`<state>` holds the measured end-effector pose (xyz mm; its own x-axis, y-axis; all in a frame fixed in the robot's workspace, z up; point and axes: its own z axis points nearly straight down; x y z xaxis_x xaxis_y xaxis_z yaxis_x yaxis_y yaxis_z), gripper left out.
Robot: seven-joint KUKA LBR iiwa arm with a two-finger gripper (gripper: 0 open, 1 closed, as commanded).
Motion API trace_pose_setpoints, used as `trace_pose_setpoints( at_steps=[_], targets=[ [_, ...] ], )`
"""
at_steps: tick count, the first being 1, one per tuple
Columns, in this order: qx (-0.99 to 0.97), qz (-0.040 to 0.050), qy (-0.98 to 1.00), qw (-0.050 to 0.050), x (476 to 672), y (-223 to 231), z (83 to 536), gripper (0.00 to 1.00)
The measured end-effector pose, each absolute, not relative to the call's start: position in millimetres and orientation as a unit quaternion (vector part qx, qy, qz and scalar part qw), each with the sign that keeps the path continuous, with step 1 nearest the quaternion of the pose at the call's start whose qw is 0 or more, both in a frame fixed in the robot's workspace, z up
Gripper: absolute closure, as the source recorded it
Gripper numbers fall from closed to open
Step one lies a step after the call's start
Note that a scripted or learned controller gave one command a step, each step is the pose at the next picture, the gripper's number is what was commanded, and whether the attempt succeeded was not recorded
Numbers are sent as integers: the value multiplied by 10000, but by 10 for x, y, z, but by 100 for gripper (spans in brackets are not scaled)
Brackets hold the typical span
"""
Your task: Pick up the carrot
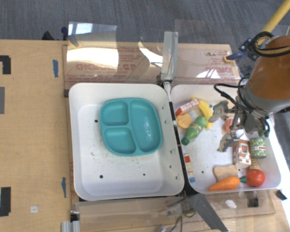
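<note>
The orange carrot lies along the front wall of the right bin, its green tip toward a red tomato. A bread slice rests just behind it. My gripper hangs over the middle of the right bin, well behind the carrot and apart from it. Its fingers stand spread open. A small red item shows in the gap below them; I cannot tell whether they touch it.
Around the gripper lie a carton, a green can, a green bottle, a yellow piece and a red-white pack. The left bin holds a teal divided plate.
</note>
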<state>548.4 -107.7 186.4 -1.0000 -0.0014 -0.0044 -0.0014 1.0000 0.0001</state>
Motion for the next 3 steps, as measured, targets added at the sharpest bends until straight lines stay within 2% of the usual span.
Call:
trace_pose_setpoints(
  at_steps=[1, 2, 3],
  targets=[
    [1355, 10, 9908, 36, 5857, -386, 1856, 0],
    [2094, 12, 9778, 30, 6079, 68, 1854, 0],
    [3149, 1, 9491, 3, 5420, -367, 1851, 0]
  ],
)
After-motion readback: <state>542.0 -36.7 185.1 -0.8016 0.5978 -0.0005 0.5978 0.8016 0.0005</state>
